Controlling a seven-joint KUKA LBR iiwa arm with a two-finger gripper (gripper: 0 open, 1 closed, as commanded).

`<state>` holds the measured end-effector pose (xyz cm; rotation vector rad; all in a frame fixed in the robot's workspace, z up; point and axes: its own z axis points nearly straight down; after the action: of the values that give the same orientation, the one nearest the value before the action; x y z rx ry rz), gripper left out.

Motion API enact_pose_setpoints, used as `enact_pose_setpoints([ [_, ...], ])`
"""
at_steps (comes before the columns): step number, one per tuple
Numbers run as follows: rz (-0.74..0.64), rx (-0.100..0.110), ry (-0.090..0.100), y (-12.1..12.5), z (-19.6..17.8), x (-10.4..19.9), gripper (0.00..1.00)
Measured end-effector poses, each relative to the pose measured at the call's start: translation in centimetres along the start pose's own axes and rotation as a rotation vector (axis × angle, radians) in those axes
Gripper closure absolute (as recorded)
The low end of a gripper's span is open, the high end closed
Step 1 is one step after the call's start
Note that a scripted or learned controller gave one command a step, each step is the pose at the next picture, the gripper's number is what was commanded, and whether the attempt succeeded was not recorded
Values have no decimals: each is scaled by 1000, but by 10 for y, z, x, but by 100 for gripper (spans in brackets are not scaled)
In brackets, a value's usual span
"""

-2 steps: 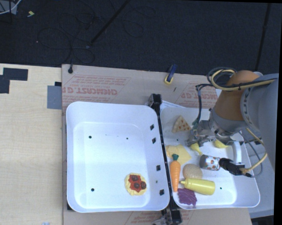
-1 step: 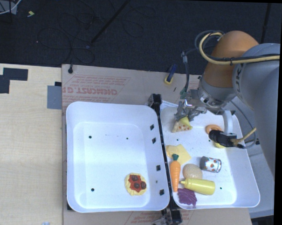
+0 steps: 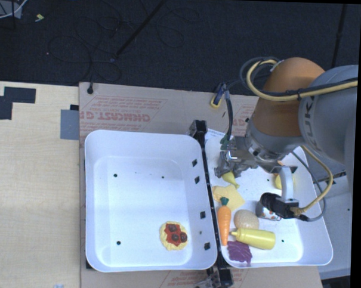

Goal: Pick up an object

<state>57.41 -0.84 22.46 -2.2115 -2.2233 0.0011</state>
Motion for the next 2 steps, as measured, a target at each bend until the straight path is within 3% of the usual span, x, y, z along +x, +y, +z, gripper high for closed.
enact_pose_setpoints([
  [1,7,7,-3,-54,40,-15,100],
  [2,2,-3,-2,-53,20,31,100],
])
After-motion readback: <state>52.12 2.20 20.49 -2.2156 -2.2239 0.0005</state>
